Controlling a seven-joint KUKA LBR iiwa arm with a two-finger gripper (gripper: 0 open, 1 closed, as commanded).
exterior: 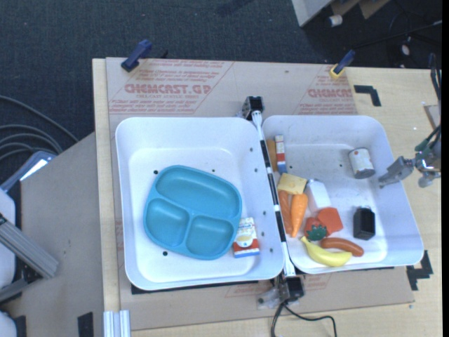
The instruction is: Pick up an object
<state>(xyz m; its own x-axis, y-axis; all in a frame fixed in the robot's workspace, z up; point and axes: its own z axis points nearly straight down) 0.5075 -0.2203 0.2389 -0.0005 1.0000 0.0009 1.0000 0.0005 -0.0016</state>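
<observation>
The right bin (393,140) holds a white can (361,162), a black block (363,222), a banana (326,253), a sausage (344,245), a carrot (297,213), a yellow cheese wedge (292,184), a red piece (329,219) and a white block (318,192). A small box (280,152) lies along that bin's left wall. My gripper (412,170) hangs at the far right, over the right bin's right rim, just right of the white can and apart from it. Nothing shows in its grasp.
The left bin (133,160) holds a blue divided plate (193,210) and a small carton (245,236) at the plate's lower right. Blue (135,55) and yellow (342,63) clamps pin the cardboard sheet behind the bins. Cables lie on the floor at left.
</observation>
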